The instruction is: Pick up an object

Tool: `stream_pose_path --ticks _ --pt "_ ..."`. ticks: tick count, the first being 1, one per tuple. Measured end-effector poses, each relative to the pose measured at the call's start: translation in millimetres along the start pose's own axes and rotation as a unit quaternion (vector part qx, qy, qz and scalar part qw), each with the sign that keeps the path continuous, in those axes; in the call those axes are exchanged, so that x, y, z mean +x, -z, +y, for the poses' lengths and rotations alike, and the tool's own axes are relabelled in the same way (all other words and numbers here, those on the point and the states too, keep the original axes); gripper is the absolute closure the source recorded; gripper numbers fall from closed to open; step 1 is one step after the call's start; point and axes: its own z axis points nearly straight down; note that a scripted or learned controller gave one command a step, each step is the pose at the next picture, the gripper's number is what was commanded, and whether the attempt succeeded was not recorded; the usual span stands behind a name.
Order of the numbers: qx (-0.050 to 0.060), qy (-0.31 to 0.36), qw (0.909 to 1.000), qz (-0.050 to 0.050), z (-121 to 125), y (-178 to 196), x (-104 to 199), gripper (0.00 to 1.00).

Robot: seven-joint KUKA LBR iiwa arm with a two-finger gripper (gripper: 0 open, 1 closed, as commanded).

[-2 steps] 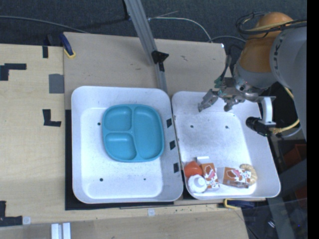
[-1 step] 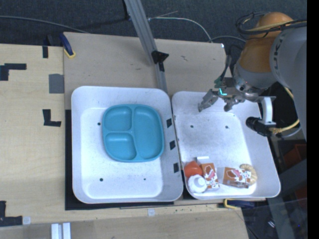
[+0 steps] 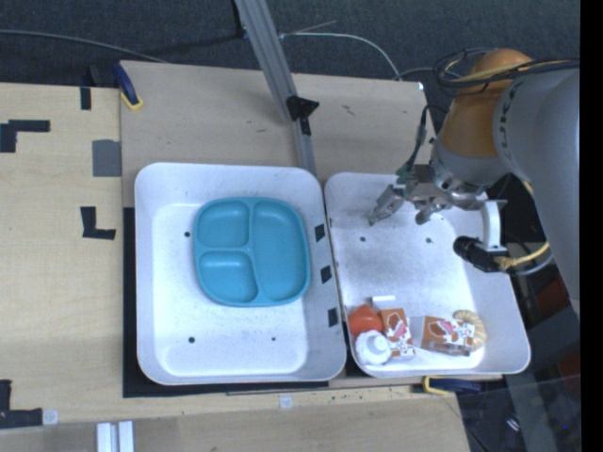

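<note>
My gripper hangs over the far part of the right bin, its two fingers spread open with nothing between them. Along that bin's near edge lie an orange-red round object, a white rounded object, a red and white packet and a brown snack packet. A small white piece sits just beyond them. All these objects are well toward the near side from the gripper, apart from it.
The left bin holds a blue divided plate. A grey metal pole slants in from the top to the seam between the bins. The grey arm with its orange band fills the upper right.
</note>
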Motion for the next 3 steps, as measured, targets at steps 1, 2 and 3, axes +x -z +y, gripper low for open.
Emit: stream_pose_path --ticks 1,2,3 --pt "0.000 0.000 1.0000 0.000 -1 -54 1 0.00" --pt "-0.002 0.001 1.0000 0.001 0 -41 2 1.00" --pt "-0.006 0.000 1.0000 0.000 -2 22 -1 1.00"
